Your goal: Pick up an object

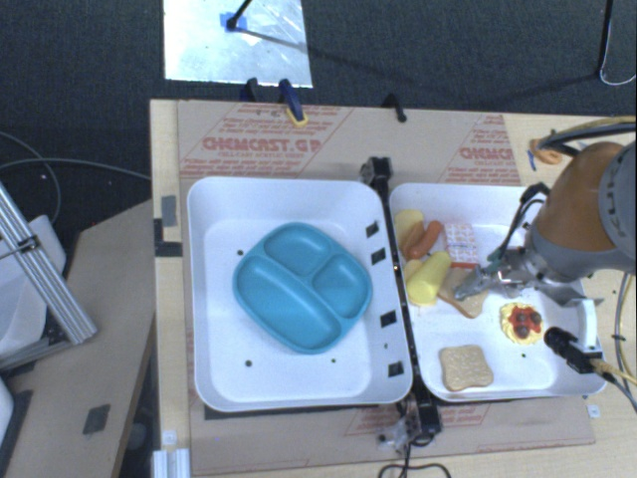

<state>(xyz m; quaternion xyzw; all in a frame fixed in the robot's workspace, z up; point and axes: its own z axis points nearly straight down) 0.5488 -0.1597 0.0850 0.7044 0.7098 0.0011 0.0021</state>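
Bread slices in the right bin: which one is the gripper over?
The toast slice mid-bin, beside the yellow block; the gripper is right above it. The other bread slice lies apart near the bin's front edge.

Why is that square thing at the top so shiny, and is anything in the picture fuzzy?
In the camera view, the silvery sheet at the top bounces the light back, so it glares almost white; the two white bins are bright too but keep their edges; the gripper and the toy foods by it look a bit soft, so small details there are hard to make out.
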